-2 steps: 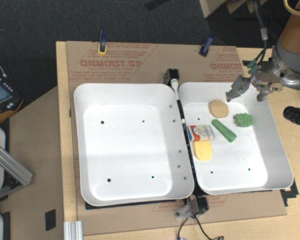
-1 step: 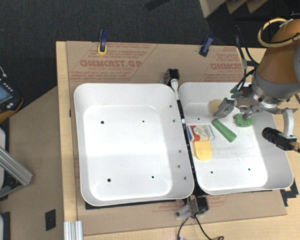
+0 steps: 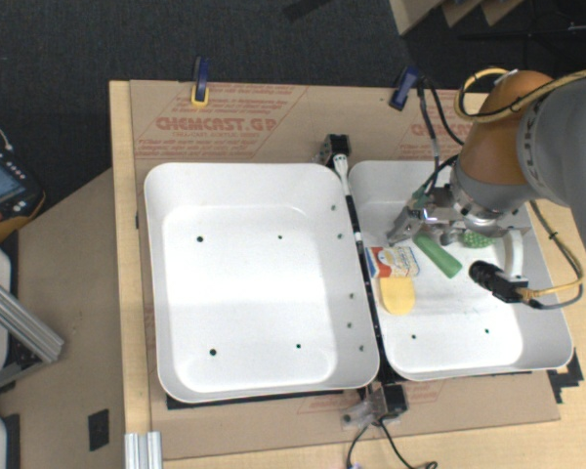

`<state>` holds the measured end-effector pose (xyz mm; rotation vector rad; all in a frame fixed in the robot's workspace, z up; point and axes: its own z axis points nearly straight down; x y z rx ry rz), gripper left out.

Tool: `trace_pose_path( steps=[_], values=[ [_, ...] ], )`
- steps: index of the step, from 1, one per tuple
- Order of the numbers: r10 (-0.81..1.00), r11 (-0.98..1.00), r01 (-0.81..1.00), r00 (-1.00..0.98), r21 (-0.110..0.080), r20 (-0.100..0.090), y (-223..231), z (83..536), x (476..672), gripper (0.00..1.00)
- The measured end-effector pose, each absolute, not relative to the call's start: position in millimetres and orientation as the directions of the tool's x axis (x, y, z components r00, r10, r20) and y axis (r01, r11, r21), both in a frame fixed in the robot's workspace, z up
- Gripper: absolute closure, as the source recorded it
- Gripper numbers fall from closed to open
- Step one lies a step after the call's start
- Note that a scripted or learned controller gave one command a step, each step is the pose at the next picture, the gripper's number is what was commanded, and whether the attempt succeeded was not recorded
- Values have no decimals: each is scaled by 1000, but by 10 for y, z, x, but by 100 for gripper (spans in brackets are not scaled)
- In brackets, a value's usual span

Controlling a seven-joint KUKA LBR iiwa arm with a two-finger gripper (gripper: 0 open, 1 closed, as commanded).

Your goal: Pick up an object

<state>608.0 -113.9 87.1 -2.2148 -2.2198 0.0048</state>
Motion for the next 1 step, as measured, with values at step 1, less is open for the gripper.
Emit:
trace_pose_path(
  steps=[1],
  values=[
    [1000, 2, 1000, -2, 2, -1, -940, 844, 6253, 0]
  ],
)
